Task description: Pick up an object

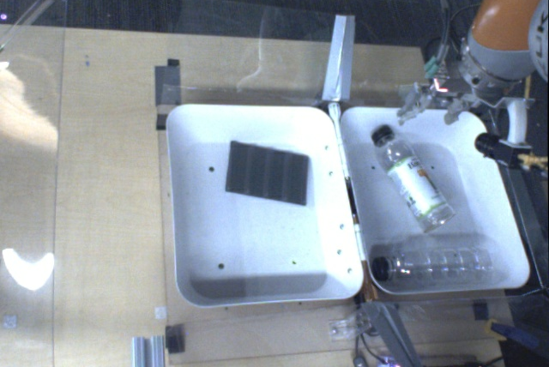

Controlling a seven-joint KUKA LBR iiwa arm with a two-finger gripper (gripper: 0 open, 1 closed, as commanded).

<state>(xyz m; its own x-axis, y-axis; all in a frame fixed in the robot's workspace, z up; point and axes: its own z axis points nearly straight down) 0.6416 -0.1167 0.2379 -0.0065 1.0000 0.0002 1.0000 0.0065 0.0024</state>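
Note:
Two clear plastic bottles lie in the right bin. One bottle, with a black cap and a white label, lies diagonally in the middle, cap toward the upper left. The other bottle lies along the bin's near wall, its black cap pointing left. In the left bin a dark grey ribbed rectangular pad lies flat. My gripper hangs over the far rim of the right bin, up and right of the labelled bottle's cap. It is open, with nothing between its fingers.
A grey metal post stands behind the seam between the bins. The arm's orange band sits at the upper right. Black cabling and hardware run along the right bin's right side. Wooden bench surface spreads to the left.

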